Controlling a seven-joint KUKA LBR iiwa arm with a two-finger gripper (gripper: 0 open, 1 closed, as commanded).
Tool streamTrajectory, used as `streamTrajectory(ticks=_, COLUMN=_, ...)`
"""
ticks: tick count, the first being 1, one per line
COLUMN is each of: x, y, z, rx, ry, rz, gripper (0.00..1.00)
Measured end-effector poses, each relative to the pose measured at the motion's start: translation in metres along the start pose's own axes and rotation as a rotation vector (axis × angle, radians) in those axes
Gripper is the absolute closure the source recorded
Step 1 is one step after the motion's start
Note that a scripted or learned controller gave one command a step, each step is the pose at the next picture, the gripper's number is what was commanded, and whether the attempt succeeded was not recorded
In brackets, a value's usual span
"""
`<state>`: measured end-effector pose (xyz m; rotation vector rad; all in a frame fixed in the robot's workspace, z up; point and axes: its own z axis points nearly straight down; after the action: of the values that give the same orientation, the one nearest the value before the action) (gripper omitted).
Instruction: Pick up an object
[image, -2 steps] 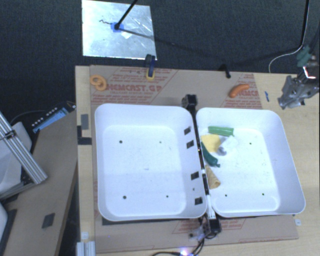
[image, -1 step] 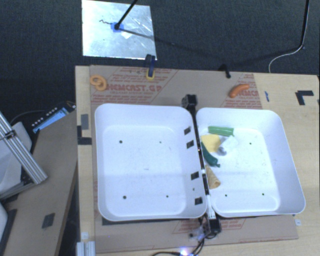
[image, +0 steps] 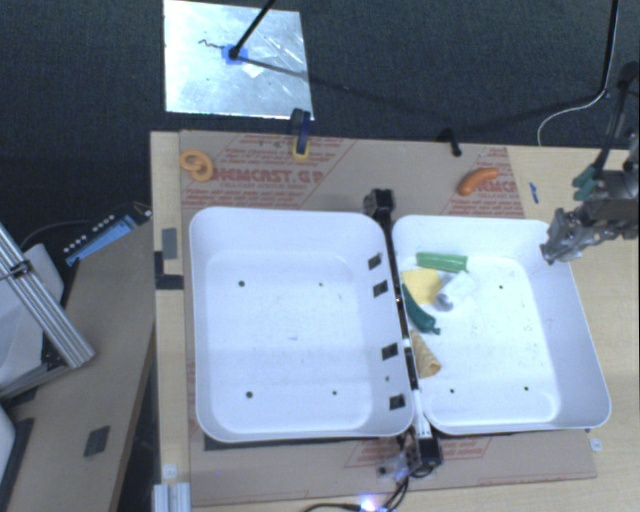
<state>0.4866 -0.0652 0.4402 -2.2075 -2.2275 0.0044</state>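
The right bin (image: 560, 330) holds a small cluster near its left wall: a green stick-like piece (image: 442, 262), a yellow piece (image: 422, 287), a pale grey-white piece (image: 458, 293), a dark green piece (image: 423, 316) and a tan cone-shaped piece (image: 426, 356). My gripper (image: 560, 243) hangs over the right bin's far right rim, well to the right of the cluster. Nothing shows between its fingers.
The left bin (image: 210, 300) lies beside the right one, joined by a black hinge strip (image: 395, 310). On the bench beyond the bins rest an orange sausage-shaped toy (image: 478, 181), an orange ring (image: 197, 165) and a yellow clamp (image: 299, 140).
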Motion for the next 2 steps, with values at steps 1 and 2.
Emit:
streamTrajectory(ticks=1, x=0.023, y=0.0, z=-0.1, rx=-0.019, ry=-0.002, rz=0.002, gripper=1.0)
streamTrajectory(ticks=2, x=-0.081, y=-0.002, z=-0.048, rx=-0.005, ry=-0.004, rz=0.017, gripper=1.0)
